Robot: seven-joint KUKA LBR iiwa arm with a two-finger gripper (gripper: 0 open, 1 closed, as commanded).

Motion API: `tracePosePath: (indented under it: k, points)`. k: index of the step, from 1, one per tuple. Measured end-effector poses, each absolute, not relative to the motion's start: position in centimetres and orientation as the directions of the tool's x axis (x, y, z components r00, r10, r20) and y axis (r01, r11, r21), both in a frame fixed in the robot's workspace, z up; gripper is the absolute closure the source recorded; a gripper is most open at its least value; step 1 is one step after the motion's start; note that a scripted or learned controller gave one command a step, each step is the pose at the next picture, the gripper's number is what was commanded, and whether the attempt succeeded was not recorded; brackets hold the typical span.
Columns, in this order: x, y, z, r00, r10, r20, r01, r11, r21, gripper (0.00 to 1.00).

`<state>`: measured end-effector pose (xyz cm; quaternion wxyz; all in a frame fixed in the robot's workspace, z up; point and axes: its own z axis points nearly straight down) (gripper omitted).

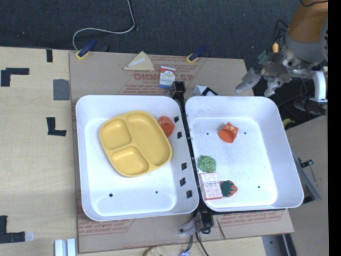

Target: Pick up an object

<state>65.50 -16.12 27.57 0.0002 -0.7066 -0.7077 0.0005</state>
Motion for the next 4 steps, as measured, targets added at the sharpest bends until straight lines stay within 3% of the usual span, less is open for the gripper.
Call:
tracePosePath:
  k: [1,2,3,4]
  points:
    - [56.3,-15.0,9.7,-0.001,1.000,0.001,1.000,0.001,-0.004,0.00]
    - [61.3,-9.4,8.6,-0.003,1.000,0.000,1.000,0.003,0.005,0.00]
    - [64.9,-11.3,8.6,-0.002,1.000,0.000,1.000,0.002,0.004,0.00]
    - [67.0,-15.6,8.6,-0.002,1.000,-0.003,1.000,0.002,0.004,0.00]
